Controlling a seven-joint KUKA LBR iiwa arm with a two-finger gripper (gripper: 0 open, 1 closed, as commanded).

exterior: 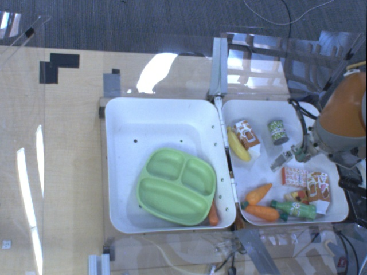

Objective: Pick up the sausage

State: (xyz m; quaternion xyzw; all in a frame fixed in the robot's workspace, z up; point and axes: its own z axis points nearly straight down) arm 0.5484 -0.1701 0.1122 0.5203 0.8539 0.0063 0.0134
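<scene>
Camera view shows claw [285, 158] low in right bin [338, 213], its state unclear, sausage [213, 213] lying ungrasped in left bin [114, 171]

Brightly and evenly lit from overhead. Strong white glare patch on the wooden bench [63, 153] just above the left bin [117, 153], with thinner reflected streaks down the far left side. Soft, faint shadows under the green plate [176, 186] and along the bin walls. Reflections on clear panels behind the right bin [338, 211]. Slightly soft focus overall, small items lacking fine detail. Orange arm [344, 110] blurred at the right.
</scene>
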